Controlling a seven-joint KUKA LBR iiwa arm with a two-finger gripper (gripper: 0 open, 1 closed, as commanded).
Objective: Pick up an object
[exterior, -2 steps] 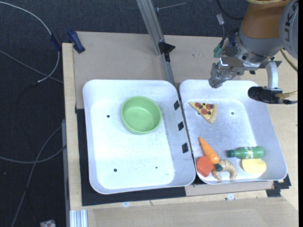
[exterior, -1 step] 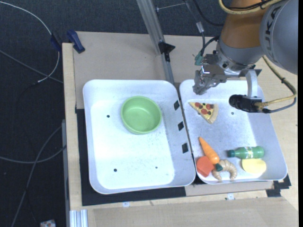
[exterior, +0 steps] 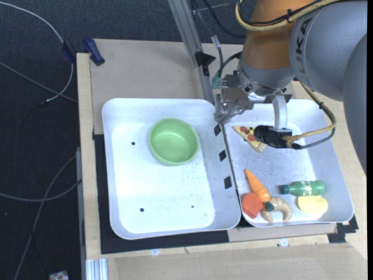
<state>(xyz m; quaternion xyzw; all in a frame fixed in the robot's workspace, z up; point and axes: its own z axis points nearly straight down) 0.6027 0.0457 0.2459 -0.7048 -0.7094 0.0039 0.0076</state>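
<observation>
While the gripper [exterior: 224, 116] hung over the right bin [exterior: 326, 156]'s far left corner, I couldn't tell its grip; the pizza slice [exterior: 247, 136] lay just beside it, seemingly untouched.

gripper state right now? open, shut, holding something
gripper: cannot be told; it hangs over the rim between the two bins, above the right bin, with nothing seen in it.
</observation>
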